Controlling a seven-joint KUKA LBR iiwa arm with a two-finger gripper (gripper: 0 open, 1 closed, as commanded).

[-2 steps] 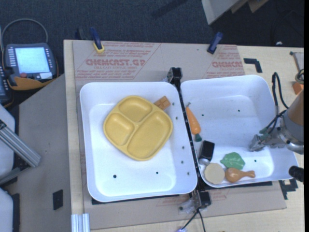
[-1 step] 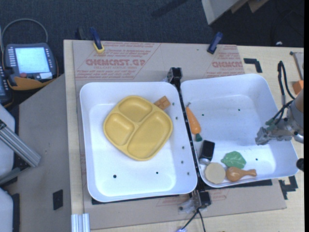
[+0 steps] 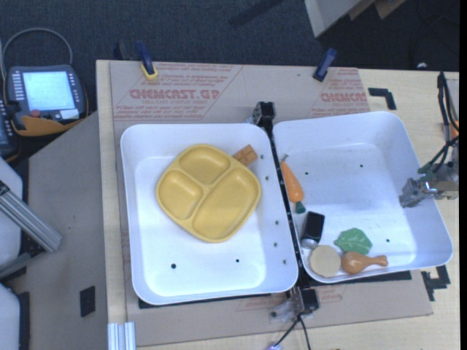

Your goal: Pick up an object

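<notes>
The right bin (image 3: 365,133) holds several small items along its left and front sides: an orange carrot (image 3: 292,183), a black block (image 3: 314,227), a green leaf-shaped piece (image 3: 353,239), a round beige disc (image 3: 325,261) and a tan drumstick (image 3: 363,262). My gripper (image 3: 417,190) sits low at the right rim of this bin, well to the right of all these items and touching none of them. Nothing is seen in its grasp.
The left bin (image 3: 146,254) carries a yellow divided plate (image 3: 209,192) with a small brown block (image 3: 245,154) peeking out at its upper right edge. A black clamp (image 3: 264,112) joins the bins at the back. Cables (image 3: 446,122) hang at the far right.
</notes>
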